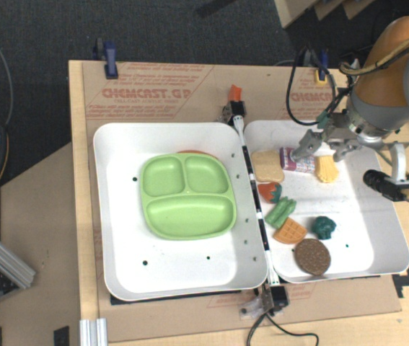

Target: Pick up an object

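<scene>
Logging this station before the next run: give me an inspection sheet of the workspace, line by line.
Surface: brown bench board bearing a left bin and a right bin, side by side.
Job's things: in the right bin, a tan bread piece, purple packet, yellow piece, red piece, green pod, orange waffle, teal piece, brown cookie.
Clutter: green divided plate in the left bin, something orange-red peeking out behind it.
Grippers: gripper low over the right bin's far end, by the purple packet; finger state unclear.
Cables: black cable looping to the wrist; another at the near edge.
Surroundings: dark carpet, blue clamp.
</scene>
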`<state>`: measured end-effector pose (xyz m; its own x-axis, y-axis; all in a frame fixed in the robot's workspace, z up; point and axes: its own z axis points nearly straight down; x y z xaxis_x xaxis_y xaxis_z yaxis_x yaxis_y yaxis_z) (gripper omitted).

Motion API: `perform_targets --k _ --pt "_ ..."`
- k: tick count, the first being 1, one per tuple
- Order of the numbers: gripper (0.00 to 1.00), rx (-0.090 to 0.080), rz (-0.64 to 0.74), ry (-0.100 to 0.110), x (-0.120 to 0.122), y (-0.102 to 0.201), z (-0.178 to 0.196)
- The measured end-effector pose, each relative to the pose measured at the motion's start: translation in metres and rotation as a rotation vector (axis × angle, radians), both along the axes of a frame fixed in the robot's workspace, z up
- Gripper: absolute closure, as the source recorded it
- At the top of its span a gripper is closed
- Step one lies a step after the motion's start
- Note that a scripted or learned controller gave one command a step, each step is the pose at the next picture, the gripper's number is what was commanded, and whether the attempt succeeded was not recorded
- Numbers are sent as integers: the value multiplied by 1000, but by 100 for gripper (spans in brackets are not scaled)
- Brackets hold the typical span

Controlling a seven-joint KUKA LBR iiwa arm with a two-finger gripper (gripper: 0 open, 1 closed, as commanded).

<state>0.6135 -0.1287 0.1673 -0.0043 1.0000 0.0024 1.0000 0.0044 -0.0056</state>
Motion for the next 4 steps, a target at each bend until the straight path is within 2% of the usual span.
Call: perform_targets --k 1,2,3,4 --pt "0 -7 0 -9 36 34 -78" --pt "0 -5 -3 -17 57 19 -76" --pt "100 -8 -2 -27 59 18 -62" --pt "0 -8 -2 -24 58 18 -64"
